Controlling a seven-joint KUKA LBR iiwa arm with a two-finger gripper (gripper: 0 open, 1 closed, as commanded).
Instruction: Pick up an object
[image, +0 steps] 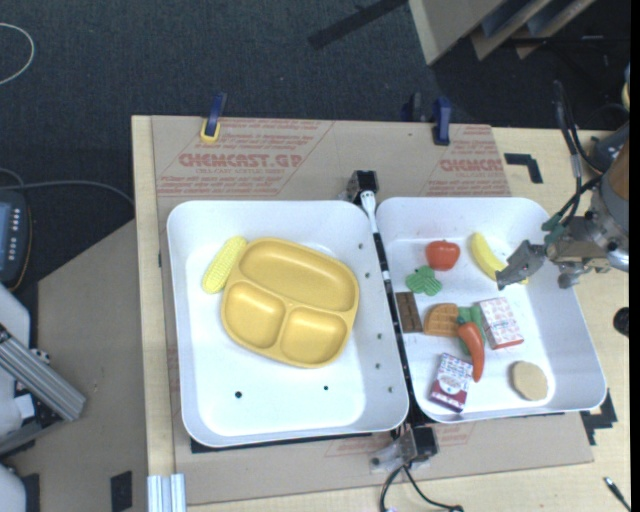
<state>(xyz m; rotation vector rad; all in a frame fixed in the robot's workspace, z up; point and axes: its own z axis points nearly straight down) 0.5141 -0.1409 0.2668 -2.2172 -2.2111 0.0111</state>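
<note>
Several small toy foods lie in the right bin (575, 330): a yellow banana (487, 255) near its far right side, a red tomato (442, 254) just left of it, a green piece (424, 281), a carrot (472, 346), two small boxes (499, 323) (452, 382) and a pale round biscuit (529, 380). Just beside the banana, the claw (540, 272) hangs over the bin's right edge with nothing between its fingers; whether they are apart I cannot tell. Left bin (190, 330) on the desk (150, 200) holds a yellow divided plate (288, 300) and a corn cob (224, 263) touching its left rim.
</note>
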